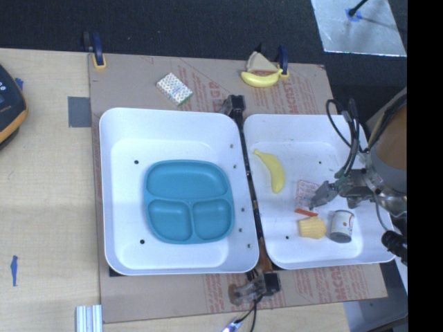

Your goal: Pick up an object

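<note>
Can (340,225) lies near the cheese wedge (312,227); the gripper (325,194) hovers above, fingers seemingly spread, and could nudge either one aside.

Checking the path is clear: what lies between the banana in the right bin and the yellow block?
In the camera view, a small orange-red piece lies between the banana and the yellow block, just above the block; otherwise bare bin floor.

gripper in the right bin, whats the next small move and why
Probably a short drop and shift toward the yellow block, then close. The gripper hangs in the right bin just above and right of the block, with nothing seen between its fingers. The small can sits close beside the block, so aim carefully.
</note>
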{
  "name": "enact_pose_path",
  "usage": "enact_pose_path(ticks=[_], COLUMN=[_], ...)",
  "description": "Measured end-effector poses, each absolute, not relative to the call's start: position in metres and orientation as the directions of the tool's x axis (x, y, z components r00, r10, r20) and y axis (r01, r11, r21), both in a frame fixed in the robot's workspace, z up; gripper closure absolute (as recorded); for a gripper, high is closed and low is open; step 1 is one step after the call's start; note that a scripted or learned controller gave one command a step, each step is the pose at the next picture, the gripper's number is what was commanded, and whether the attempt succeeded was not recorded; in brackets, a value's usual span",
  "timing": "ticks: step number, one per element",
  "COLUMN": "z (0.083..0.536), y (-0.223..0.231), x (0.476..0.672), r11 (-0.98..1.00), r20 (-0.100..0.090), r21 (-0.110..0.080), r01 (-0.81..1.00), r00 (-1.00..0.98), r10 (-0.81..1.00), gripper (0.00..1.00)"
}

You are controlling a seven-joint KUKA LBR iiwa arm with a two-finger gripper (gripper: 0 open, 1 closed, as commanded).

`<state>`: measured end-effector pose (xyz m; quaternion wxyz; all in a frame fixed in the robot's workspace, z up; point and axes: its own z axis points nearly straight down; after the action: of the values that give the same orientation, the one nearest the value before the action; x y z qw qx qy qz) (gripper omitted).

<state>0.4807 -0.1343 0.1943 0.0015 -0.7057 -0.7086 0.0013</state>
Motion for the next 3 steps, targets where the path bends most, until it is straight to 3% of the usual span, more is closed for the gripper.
enact_pose_path(ticks=[1,2,3], z=[0.106,0.091,0.102], y=[-0.125,-0.123,-0.124], x=[0.486,0.513,0.513], r11=[0.006,0.006,0.009], r20=[0.0,-0.001,-0.002], r21=[-0.005,-0.003,-0.004], r01=[1.0,1.0,1.0], r00=[-0.006,-0.006,-0.009], r10=[1.0,1.0,1.0], gripper=[0.0,0.0,1.0])
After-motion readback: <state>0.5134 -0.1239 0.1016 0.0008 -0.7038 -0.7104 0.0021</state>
